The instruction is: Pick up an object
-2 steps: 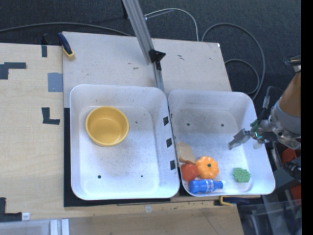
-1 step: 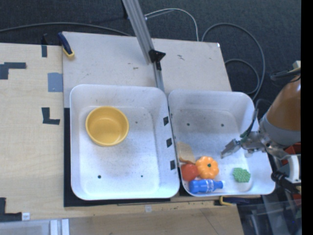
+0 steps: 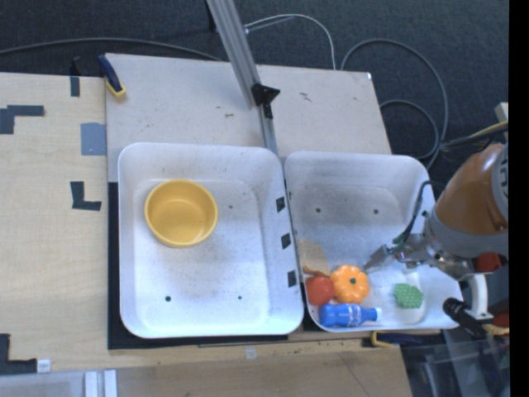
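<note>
My gripper [image 3: 382,258] hangs over the right bin [image 3: 347,180], near its right side, with the orange-banded wrist just behind it. It is a little above and to the right of an orange pumpkin-shaped toy [image 3: 351,284]. A red round object [image 3: 320,289] touches the pumpkin's left side. A blue bottle [image 3: 347,314] lies along the bin's front wall. A green knobbly object [image 3: 407,295] sits in the front right corner, below the wrist. Nothing shows in the gripper's grasp.
A yellow bowl [image 3: 181,212] stands in the left bin [image 3: 248,304], toward its back left. A metal pole [image 3: 240,40] slants over the bench behind the bins. Cables loop on the dark floor at the back right.
</note>
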Available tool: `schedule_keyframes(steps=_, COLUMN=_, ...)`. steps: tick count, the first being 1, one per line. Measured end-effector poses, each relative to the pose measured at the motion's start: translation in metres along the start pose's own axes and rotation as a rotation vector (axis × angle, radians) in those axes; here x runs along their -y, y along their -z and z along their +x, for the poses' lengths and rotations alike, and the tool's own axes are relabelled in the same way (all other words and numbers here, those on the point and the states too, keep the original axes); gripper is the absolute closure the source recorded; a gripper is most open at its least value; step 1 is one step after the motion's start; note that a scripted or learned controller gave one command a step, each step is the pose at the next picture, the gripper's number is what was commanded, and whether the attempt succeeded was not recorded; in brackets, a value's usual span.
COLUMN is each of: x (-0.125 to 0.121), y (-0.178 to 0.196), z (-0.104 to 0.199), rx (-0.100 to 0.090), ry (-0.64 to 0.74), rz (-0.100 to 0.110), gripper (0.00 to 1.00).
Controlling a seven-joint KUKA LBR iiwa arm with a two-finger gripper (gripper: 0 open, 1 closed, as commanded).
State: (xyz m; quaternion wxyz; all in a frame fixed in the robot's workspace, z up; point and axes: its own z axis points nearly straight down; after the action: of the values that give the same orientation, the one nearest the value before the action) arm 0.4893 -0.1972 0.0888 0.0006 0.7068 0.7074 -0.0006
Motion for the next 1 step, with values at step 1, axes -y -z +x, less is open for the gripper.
schedule_keyframes(steps=1, x=-0.0003, y=0.0115, z=0.0011, rx=-0.002, ry=0.001, rz=0.000, gripper=1.00)
